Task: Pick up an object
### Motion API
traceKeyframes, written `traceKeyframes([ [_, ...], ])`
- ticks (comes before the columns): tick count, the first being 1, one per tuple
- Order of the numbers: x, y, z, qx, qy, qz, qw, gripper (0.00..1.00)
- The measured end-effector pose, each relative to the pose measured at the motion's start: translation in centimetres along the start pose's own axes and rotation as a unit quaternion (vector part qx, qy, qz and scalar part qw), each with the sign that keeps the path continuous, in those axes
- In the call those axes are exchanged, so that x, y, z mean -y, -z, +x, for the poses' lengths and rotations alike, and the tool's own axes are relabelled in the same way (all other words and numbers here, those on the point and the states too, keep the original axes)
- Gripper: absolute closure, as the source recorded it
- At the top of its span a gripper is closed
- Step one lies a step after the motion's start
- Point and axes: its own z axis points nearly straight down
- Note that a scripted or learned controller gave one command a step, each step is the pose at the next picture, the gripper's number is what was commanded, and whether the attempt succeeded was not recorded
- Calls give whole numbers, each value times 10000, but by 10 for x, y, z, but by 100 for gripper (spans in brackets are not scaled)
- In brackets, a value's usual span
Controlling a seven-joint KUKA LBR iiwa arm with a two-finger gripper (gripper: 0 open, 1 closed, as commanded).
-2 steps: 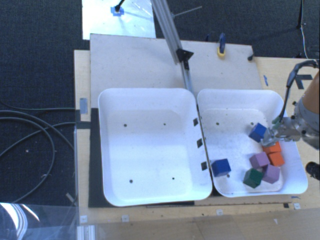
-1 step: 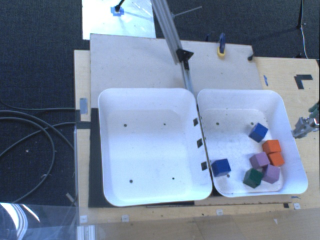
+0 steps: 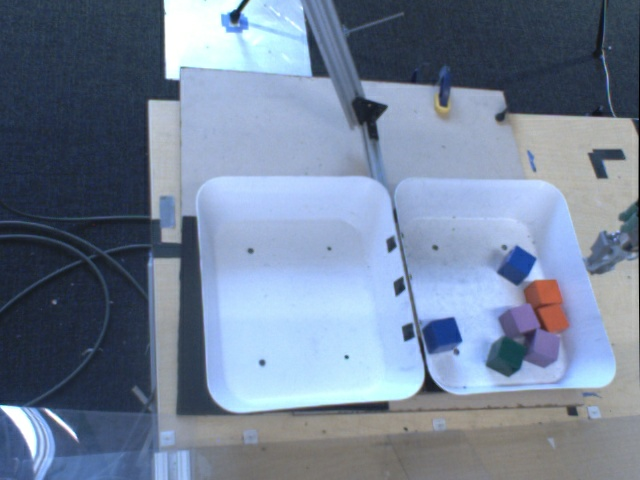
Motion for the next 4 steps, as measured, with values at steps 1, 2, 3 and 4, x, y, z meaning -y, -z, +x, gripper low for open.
traceKeyframes([
  [1,-1,11,0,8,20,-17,10000,100],
  [2,-2,22,-1,18,41,-35,10000,100],
  [3,-4,33,-1,27,61,-54,10000,100],
  [4,-5,44,-1,36,79,-73,9999,100],
])
